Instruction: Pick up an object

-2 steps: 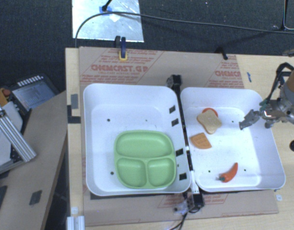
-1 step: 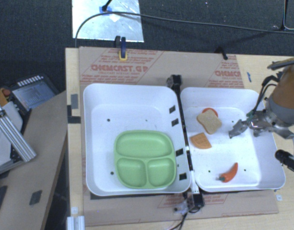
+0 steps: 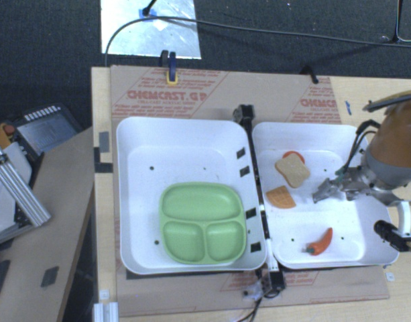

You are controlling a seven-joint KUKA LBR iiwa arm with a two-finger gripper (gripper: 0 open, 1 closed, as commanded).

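The right bin (image 3: 306, 136) holds three small objects. A tan bread-slice piece (image 3: 294, 172) lies near its middle, partly over a red round piece (image 3: 294, 156). An orange wedge-shaped piece (image 3: 281, 197) sits just below and left of the bread. A red-orange chili-shaped piece (image 3: 320, 241) lies near the bin's front. My gripper (image 3: 324, 193) comes in from the right at the bin's mid height, its tip to the right of the orange wedge and the bread, apart from both. Nothing shows between its fingers.
The left bin (image 3: 138, 180) bears a green three-compartment plate (image 3: 202, 221). A black divider with clips (image 3: 252, 173) runs between the bins. The arm's orange band and grey wrist (image 3: 396, 146) hang over the right bin's right edge. A yellow clamp (image 3: 171, 69) sits at the cardboard's back.
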